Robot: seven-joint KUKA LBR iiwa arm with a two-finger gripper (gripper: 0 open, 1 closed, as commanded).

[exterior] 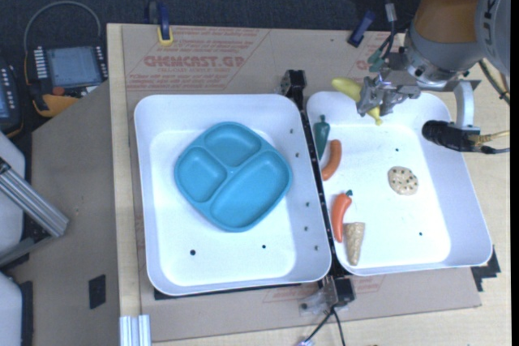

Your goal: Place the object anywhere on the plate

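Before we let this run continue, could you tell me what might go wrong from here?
1. The tool hangs at the right bin's far corner over the banana, which lies against the rim; a grasp there may clip the wall or slip.
2. The plate sits in the left bin, so any carry crosses the divider, where a loose object could drop.

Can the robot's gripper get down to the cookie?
Probably yes. The cookie lies by itself on the right bin's floor, nothing on top or touching it, and the gripper hovers over that same bin.
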